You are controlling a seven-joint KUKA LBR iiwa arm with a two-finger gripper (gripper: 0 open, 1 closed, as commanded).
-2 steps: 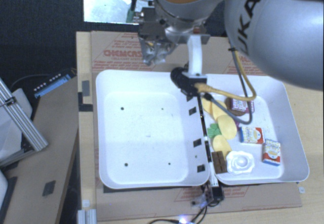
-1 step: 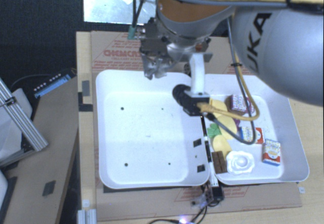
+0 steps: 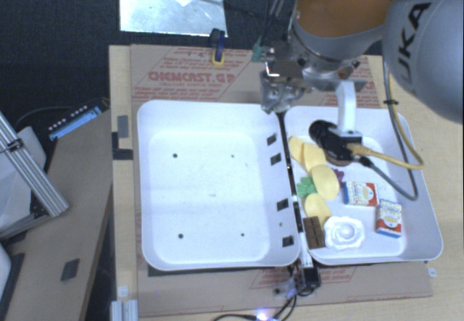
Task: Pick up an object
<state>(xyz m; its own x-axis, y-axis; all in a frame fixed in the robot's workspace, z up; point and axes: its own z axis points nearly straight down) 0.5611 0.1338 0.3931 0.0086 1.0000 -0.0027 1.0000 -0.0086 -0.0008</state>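
The tool (image 3: 278,98) hangs over the far end of the ridge between the left bin (image 3: 203,189) and right bin (image 3: 424,240); wide or narrow, I cannot tell. Nearest lie the yellow pieces (image 3: 313,158) (bunched, touching). I judge the small carton (image 3: 389,217), with clearer sides, the safer target: centre above it, then descend squarely.

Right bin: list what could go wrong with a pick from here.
1. The gripper appears to sit over the rims where the bins meet, not over an object; a descent here would likely hit a rim.
2. The yellow pieces, green piece and brown block crowd together in the right bin by that edge, so a grasp may catch two or push one aside.
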